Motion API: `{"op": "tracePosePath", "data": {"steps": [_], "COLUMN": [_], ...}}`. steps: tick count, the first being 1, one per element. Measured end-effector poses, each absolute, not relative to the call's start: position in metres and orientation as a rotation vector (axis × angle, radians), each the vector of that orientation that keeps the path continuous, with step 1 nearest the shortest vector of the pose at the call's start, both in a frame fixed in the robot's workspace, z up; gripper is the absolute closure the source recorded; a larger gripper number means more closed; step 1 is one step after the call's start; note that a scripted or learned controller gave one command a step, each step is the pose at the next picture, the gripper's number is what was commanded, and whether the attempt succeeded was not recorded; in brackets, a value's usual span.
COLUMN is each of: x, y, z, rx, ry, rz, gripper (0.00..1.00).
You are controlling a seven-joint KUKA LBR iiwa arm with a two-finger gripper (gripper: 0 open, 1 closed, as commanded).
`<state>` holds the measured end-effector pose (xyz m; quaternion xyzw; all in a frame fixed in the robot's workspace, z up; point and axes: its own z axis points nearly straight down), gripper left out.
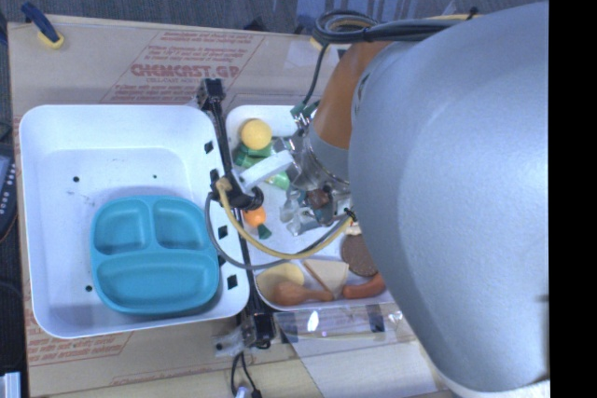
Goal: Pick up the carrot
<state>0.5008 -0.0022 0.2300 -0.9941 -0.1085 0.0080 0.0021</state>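
The carrot (254, 219), a small orange piece, lies at the left side of the right bin (235, 121), close to the wall it shares with the left bin. My gripper (306, 205) hangs low over the middle of the right bin, just to the right of the carrot and apart from it. The bulky grey arm with its orange band covers most of that bin's right half and hides what lies under it.
Around the gripper in the right bin are a yellow ball (255, 133), green pieces (254, 157), a brown round (357, 254), a pale wedge (326, 273) and sausages (298, 295). The left bin (56, 154) holds a blue divided plate (154, 258).
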Motion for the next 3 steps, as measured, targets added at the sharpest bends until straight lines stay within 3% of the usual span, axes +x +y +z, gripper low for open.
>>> {"op": "tracePosePath", "data": {"steps": [1,2,3], "x": [0.475,0.484,0.473], "y": [0.043,0.111,0.192], "z": [0.187,0.234,0.185], "rx": [-3.061,-3.052,-3.011], "ry": [-0.679,-0.721,-0.889], "rz": [0.033,0.026,0.035], "gripper": [1.00,1.00,1.00]}}
